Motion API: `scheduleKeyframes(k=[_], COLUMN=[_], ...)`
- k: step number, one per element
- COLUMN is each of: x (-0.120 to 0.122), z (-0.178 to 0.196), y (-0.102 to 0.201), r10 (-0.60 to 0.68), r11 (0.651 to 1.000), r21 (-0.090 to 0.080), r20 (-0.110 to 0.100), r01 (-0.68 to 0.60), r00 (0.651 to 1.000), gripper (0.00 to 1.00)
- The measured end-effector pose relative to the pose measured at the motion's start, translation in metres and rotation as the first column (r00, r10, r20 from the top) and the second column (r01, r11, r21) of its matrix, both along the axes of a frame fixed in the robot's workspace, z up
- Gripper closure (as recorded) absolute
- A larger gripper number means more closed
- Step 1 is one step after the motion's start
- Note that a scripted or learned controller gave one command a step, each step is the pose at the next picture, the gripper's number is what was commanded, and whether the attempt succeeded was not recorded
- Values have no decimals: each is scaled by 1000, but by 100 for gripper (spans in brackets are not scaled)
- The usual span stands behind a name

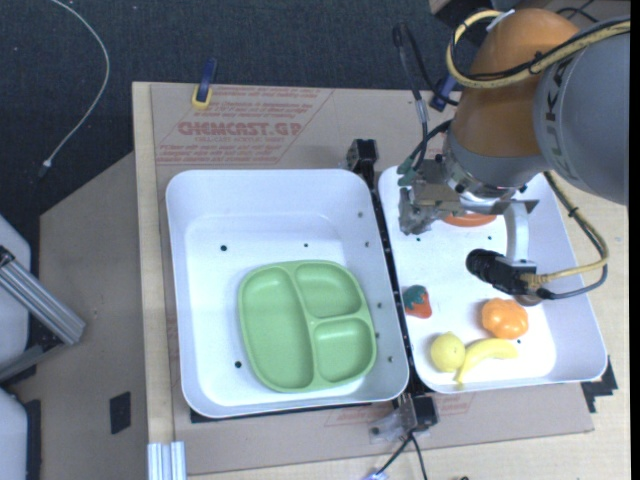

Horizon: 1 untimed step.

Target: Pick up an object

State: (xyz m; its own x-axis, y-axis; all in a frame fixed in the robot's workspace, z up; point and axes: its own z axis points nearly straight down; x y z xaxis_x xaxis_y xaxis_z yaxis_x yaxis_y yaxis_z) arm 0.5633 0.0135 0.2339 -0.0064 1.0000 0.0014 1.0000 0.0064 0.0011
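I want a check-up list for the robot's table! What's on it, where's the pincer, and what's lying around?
Surface: a bench board with red printing bears two white bins, left bin and right bin.
Job's things: in the right bin lie a banana, a lemon, an orange pepper-like toy, a small red-and-green strawberry-like toy and a red-orange thing partly hidden under the arm.
Clutter: a green divided plate lies in the left bin.
Grippers: the pincer hangs over the right bin's far left part; nothing seen between its fingers.
Cables: yellow and black cables run along the arm; a white cable lies on the floor.
Surroundings: dark carpet; a yellow-and-blue clamp on the board's far edge.
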Motion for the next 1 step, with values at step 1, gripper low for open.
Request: scheduleKeyframes(k=[1], x=[5], z=[4], y=[52], r10=[0], r11=[1000], r21=[1], r20=[1], r01=[0], r00=[1000], gripper=[100])
